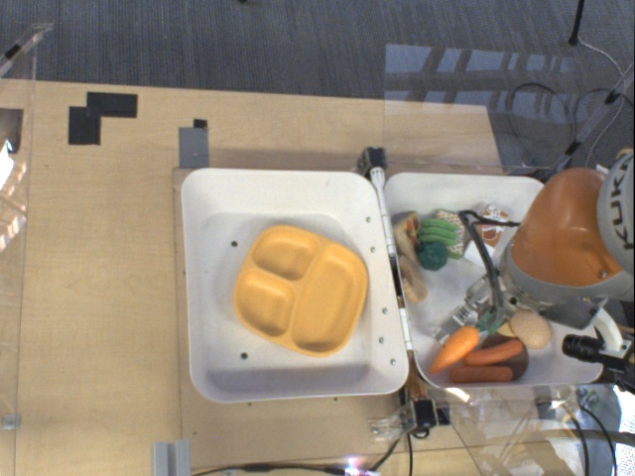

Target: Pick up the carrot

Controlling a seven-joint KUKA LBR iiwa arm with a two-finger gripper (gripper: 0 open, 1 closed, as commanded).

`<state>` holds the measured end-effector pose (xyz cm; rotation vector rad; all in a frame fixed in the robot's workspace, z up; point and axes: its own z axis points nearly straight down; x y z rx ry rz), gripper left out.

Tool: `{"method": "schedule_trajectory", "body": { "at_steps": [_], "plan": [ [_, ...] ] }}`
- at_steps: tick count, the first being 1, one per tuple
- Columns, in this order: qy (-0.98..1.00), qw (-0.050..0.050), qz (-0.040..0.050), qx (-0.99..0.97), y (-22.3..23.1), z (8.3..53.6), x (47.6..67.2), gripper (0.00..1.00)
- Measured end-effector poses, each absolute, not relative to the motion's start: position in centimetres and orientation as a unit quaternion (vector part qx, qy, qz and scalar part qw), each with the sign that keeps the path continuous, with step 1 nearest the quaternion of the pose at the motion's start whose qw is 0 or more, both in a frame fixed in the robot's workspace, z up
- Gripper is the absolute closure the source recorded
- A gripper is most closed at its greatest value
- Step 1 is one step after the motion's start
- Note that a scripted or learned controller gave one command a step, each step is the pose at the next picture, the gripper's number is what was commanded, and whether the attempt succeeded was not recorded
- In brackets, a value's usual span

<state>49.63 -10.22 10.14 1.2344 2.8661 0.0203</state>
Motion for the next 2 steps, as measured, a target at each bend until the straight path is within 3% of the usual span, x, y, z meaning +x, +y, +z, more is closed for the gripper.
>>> {"method": "schedule_trajectory", "body": {
  "at_steps": [1, 2],
  "plan": [
    [0.918, 0.016, 0.0084, 0.396, -10.13, 11.3, 50.03, 1.0],
    [0.918, 0.016, 0.0083, 0.396, -10.13, 11.28, 50.01, 0.0]
  ]
}}
